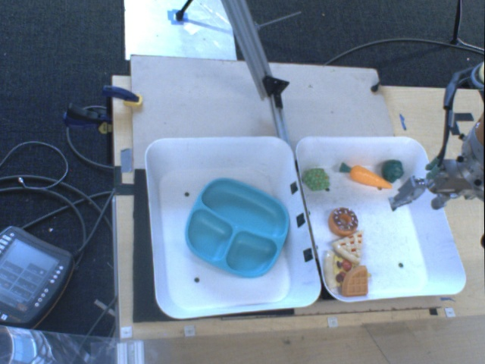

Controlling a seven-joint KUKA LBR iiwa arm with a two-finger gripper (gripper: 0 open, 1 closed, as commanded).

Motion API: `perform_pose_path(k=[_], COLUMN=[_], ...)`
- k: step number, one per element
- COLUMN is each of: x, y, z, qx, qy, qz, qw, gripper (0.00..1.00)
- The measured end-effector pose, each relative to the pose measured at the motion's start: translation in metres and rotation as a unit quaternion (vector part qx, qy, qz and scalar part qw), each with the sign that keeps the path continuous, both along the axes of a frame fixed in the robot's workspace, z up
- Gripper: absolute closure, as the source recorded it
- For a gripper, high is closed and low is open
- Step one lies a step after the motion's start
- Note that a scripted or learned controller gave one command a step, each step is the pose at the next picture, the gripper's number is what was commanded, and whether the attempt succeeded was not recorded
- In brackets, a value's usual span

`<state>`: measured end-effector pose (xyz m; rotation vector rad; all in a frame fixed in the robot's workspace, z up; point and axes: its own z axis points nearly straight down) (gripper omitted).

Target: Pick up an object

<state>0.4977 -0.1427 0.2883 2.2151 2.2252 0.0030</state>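
A toy carrot (369,177) is seen in the right bin (436,260), near its far wall, between a green broccoli piece (316,179) and a dark green toy (392,171). It is judged light, stiff and smooth — best taken across its thick orange middle. The gripper (408,194) is just right of it, nothing held; whether its fingers are spread cannot be told. A doughnut (343,221), pizza slice (348,246) and waffle (354,281) lie nearer. The left bin (163,203) holds 1 blue divided plate (237,226).
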Motion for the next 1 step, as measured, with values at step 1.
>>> perform_pose_path(k=[1], x=[0.0001], y=[0.0000], z=[0.0001], qx=[-0.0001], qy=[0.000], qz=[-0.001], qw=[1.0000], gripper=[0.00])
